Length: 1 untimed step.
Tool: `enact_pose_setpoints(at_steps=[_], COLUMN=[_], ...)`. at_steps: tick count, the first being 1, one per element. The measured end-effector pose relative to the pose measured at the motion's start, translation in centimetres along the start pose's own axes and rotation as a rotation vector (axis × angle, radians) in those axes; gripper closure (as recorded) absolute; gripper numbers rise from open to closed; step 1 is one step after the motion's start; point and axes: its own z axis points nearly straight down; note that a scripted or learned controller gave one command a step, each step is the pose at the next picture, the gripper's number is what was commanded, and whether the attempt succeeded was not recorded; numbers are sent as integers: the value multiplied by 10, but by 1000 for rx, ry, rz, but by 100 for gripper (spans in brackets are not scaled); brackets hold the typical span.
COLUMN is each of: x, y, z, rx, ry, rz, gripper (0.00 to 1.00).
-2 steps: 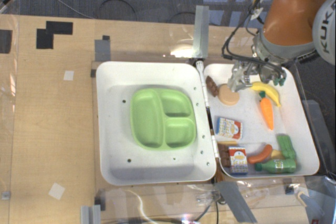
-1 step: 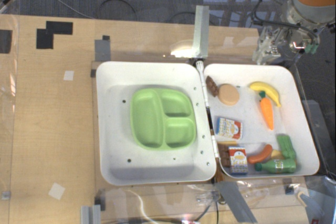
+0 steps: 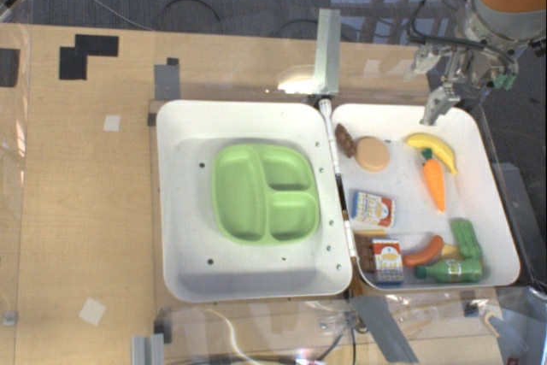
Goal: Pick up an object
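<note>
The right bin point(image 3: 491, 184) holds several toy foods: a banana point(image 3: 432, 148), a carrot point(image 3: 435, 184), a round tan bun point(image 3: 372, 154), a brown piece point(image 3: 345, 139), a small carton point(image 3: 373, 208), a red-and-white box point(image 3: 387, 259), a sausage point(image 3: 425, 250), a green bottle point(image 3: 450, 271) and a green cucumber point(image 3: 466, 237). My gripper point(image 3: 437, 108) hangs over the bin's far rim, just above and behind the banana. I see nothing in it.
The left bin point(image 3: 184, 184) bears a green divided plate point(image 3: 263, 192). A metal post point(image 3: 327, 55) stands behind the seam between the bins. Cables trail from the arm's wrist point(image 3: 479, 38) at the top right.
</note>
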Motion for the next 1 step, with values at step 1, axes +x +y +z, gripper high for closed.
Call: enact_pose_setpoints(at_steps=[1], x=[72], y=[-35], z=[87], rx=[0], ry=[9], rz=[101], gripper=[0])
